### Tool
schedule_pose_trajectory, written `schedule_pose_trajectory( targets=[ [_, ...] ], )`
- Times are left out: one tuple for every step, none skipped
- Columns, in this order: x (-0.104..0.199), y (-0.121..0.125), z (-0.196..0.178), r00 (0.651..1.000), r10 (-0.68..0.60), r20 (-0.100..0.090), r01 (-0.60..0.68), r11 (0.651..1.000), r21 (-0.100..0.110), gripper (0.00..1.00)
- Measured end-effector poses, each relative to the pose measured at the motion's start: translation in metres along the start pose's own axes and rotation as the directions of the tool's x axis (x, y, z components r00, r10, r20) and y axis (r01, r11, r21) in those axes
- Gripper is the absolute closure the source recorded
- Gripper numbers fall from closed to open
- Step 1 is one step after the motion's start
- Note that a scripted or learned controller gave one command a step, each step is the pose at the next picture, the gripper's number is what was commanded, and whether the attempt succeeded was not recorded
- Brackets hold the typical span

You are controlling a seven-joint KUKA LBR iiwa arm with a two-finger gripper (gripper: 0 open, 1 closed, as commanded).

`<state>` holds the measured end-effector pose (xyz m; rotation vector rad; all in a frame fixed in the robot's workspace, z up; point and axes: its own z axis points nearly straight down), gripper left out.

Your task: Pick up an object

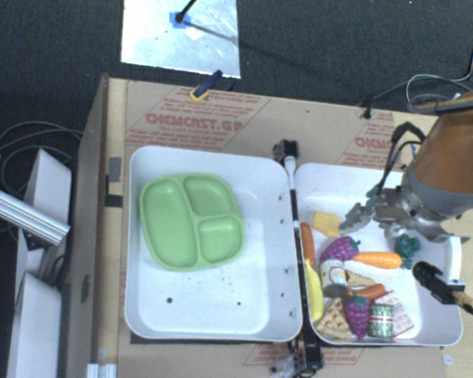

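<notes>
White plastic forms the two shallow bins that sit side by side on a cardboard-covered bench (226, 114). Left bin (154, 300): holds a pale green divided plate (191, 220) with three compartments, lying flat toward the bin's left half. Right bin (442, 323): holds a heap of toy food crowded into its lower left part. Within the heap, a yellow wedge (327, 224) lies nearest the top, a purple bunch of grapes (339, 250) just below it, and an orange carrot (377, 259) beside the grapes to the right. A banana (313, 290) lies along the bin's left wall, next to a red-orange strip (307, 243) against the divider. A second purple cluster (358, 314), a small striped can (382, 319) and a waffle-patterned piece (334, 321) occupy the bottom of the heap. A dark green item (406, 246) lies right of the carrot, close under the wrist. Arm (459, 153): grey with an orange band, entering from the right above the right bin. Gripper (356, 218): poised over the upper part of the heap, near the yellow wedge and above the grapes; its metal fingers appear slightly spread, with nothing visible between them.
</notes>
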<state>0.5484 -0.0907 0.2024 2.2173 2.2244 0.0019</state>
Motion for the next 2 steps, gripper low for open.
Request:
schedule_pose_trajectory(
  targets=[
    [0.005, 0.020, 0.114, 1.000, 0.002, 0.001, -0.002, 1.000, 0.003, 0.00],
    [0.006, 0.022, 0.102, 1.000, 0.000, 0.000, 0.000, 1.000, -0.002, 1.00]
  ],
)
